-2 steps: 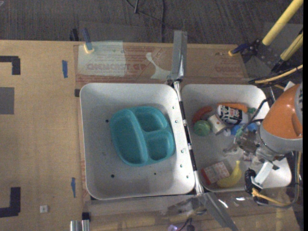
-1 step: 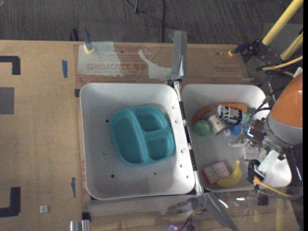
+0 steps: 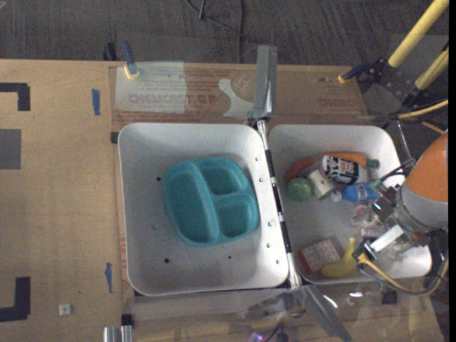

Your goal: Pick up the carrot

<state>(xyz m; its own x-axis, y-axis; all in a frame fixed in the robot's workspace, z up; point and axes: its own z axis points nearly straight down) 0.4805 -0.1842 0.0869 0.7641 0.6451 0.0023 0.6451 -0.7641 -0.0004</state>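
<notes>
Teal plastic comes first: the three-compartment teal plastic plate [image 3: 211, 200] lies in the middle of the left shallow white bin [image 3: 139, 262] and has no part in this step, so leave it alone. Move to the right shallow white bin [image 3: 385, 137]. The orange carrot [image 3: 303, 167] lies toward ten o'clock in that bin, a curved piece half tucked under the black-and-white labelled bottle [image 3: 340, 168], with the small round green fruit [image 3: 299, 189] touching it at six o'clock. The clear plastic bottle with the blue cap [image 3: 356, 192] lies just beside those, and the yellow banana [image 3: 343, 261] and the small checked card box [image 3: 320, 253] sit toward six o'clock.

The jaws [image 3: 381, 244] hover at about four o'clock in the bin, well apart from the carrot; I cannot tell whether they are wide or narrow. You should travel toward ten o'clock, come down on the carrot's exposed left end, and set the jaws across its narrow width, clear of the green fruit and the labelled bottle.
</notes>
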